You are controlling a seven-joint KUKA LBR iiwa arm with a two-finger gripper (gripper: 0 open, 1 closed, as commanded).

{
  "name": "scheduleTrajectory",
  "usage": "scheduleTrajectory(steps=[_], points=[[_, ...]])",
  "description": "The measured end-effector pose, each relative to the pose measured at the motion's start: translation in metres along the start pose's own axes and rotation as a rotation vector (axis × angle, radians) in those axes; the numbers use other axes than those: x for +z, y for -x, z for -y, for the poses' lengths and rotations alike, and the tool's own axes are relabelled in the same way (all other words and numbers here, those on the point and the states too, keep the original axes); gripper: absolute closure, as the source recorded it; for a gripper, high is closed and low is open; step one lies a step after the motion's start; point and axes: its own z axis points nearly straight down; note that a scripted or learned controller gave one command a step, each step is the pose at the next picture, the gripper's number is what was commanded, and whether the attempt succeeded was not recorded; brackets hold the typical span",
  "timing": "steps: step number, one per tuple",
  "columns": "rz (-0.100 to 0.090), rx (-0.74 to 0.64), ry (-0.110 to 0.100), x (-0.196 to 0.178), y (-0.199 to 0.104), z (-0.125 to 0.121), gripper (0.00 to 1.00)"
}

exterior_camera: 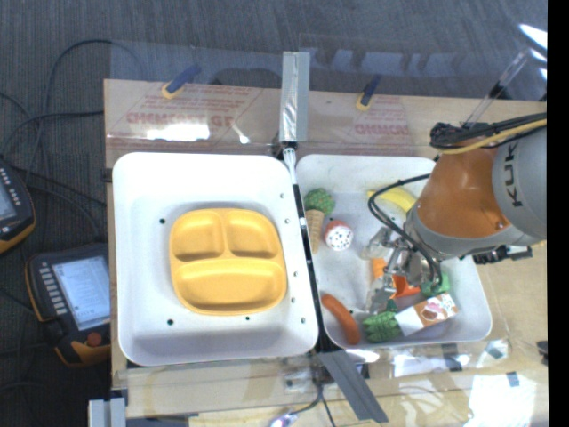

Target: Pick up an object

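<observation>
My gripper (397, 274) hangs low in the right bin (471, 327), reaching in from the right under the orange wrist band. Directly beneath and around it lie a small orange-red toy (404, 285), a green leafy piece (382, 327) and a small carton (429, 313). Whether anything is held between its tips is hidden by the gripper body. Farther left in the same bin are a white dotted ball (338, 237), an ice cream cone (316, 226), a green broccoli piece (319, 200) and an orange sausage (341, 318). A yellow banana (398, 200) lies behind the wrist.
The left bin (142, 194) holds a yellow divided plate (228, 260). The ridge between the bins (300, 238) runs close to the cone. A black cable (391, 189) loops from the arm over the right bin's back half.
</observation>
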Motion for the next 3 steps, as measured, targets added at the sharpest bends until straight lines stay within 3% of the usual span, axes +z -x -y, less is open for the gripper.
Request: scheduleTrajectory(steps=[1, 2, 3], points=[[0.001, 0.17, -0.003, 0.0, -0.013, -0.03, 0.0], [-0.009, 0.049, 0.0, 0.002, 0.02, -0.015, 0.0], [-0.002, 0.047, -0.002, -0.01, 0.022, -0.016, 1.0]])
